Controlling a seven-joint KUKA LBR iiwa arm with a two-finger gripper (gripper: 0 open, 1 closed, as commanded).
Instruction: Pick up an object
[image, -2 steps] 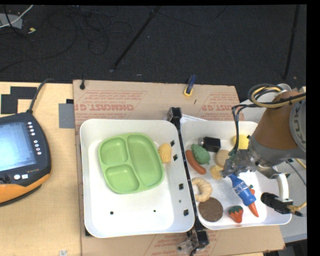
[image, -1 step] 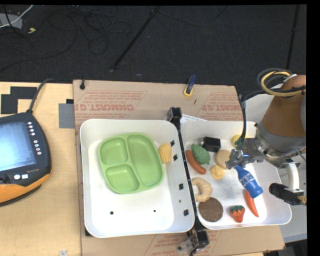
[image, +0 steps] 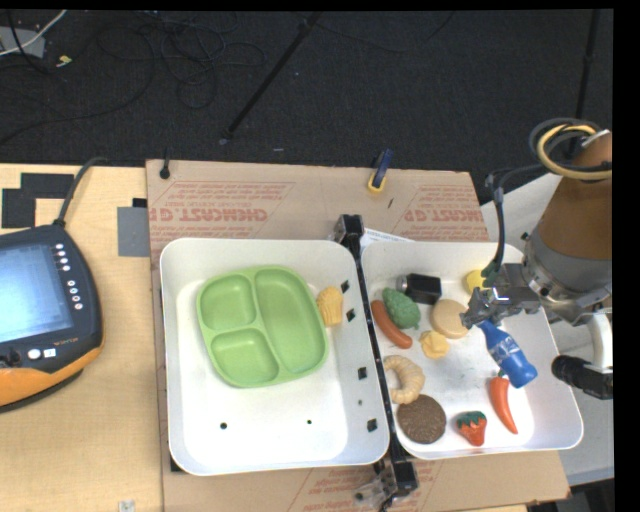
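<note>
Bench (image: 110, 215): pale wood top with a printed cardboard sheet under two shallow white bins side by side.

Left white bin (image: 190, 400): holds a lime-green plastic tray with three compartments (image: 262, 326), tilted a little, and a small yellow toy corn cob (image: 330, 305) just beside the tray's right edge.

Right white bin (image: 560, 425): crowded. No target is named, so any piece here would serve.

Grey arm with orange band (image: 578, 215): reaches in from the right, wrist low over the right bin's upper right part.

Gripper (image: 487, 300): metal fingers sit by a round tan bun-like toy (image: 450, 318) and the top of a blue plastic toy bottle (image: 507, 355). Cannot tell how far open the fingers are, nor whether anything is between them.

Smaller items, near to touching: a red-orange toy sausage (image: 390, 325) against a green toy broccoli (image: 402, 308); a black block (image: 423, 288); a curled beige pastry-like piece (image: 406, 378); a round brown cookie (image: 422, 418); a red toy pepper (image: 503, 404); a red strawberry (image: 472, 428); a small yellow lump (image: 435, 345).

Risks, as judged:
- Bun and bottle lie close together; the closing fingers may catch both, or pinch neither cleanly.
- Bun is rounded; likely to squirt sideways.
- Bottle lies slantwise; a grasp near its end could let it swing and drop.
- A nudged piece may knock its neighbours.
</note>
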